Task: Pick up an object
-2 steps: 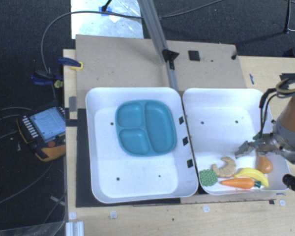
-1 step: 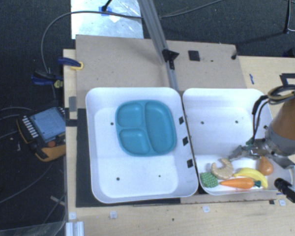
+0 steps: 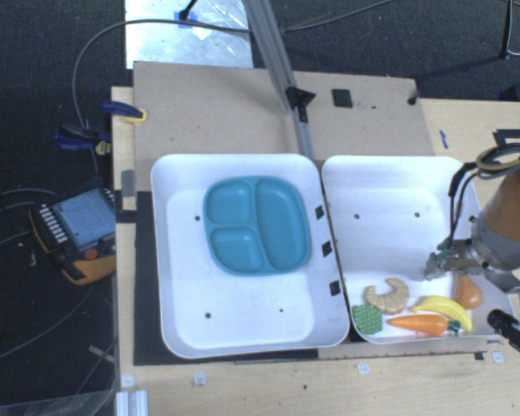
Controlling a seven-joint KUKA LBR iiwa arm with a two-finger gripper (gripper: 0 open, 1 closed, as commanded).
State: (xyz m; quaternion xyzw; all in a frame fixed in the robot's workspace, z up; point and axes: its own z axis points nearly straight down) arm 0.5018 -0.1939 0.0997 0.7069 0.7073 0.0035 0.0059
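Observation:
My gripper (image 3: 451,264) hangs low over the right bin (image 3: 390,189), near its right wall. Directly beneath and in front of it lies a small orange-brown piece (image 3: 469,294). A yellow banana (image 3: 441,307) and an orange carrot (image 3: 418,323) lie along the bin's front edge, just left of that piece. A tan croissant (image 3: 388,295) and a green leafy piece (image 3: 367,319) sit further left in the front corner. Nothing shows held in the gripper.
The left bin (image 3: 182,258) holds a blue divided plate (image 3: 258,224) toward its back. The back half of the right bin is bare white floor. A grey pole (image 3: 277,59) slants over the board behind the bins.

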